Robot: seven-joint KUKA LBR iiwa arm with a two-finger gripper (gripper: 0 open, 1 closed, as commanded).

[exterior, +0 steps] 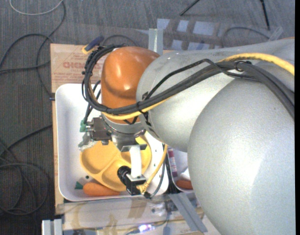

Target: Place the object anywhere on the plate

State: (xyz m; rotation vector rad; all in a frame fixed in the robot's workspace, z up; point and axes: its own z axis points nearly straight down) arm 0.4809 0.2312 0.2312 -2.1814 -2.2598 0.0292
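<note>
Because the grey arm (228, 146) reached in from the right across both white bins, much of them was hidden. The wrist, marked by its orange band (123, 80), was poised over the left bin (62, 131), which rested on a brown table (66, 65). A yellow plate (103, 163), divided into sections, was seen lying in that bin directly under the wrist. An orange carrot-shaped object (98, 190) with a green end was seen lying flat on the bin floor at the near edge, just beside the plate's rim and perhaps touching it, but not on the plate. The gripper (97, 132) was held low over the plate's far side, its working end hidden by its own housing. Whether it was apart or together could not be told, and nothing could be seen held in it. Contact with the plate could not be confirmed either. A small reddish item (185, 184) was glimpsed in the right bin (182, 173). The placement was judged not yet done, with the step in hand taken to be a reach over the plate. If the carrot-shaped object was the one meant, the next move was judged to call for the gripper to be shifted toward the near edge, lowered, closed on the object and raised over the rim.
</note>
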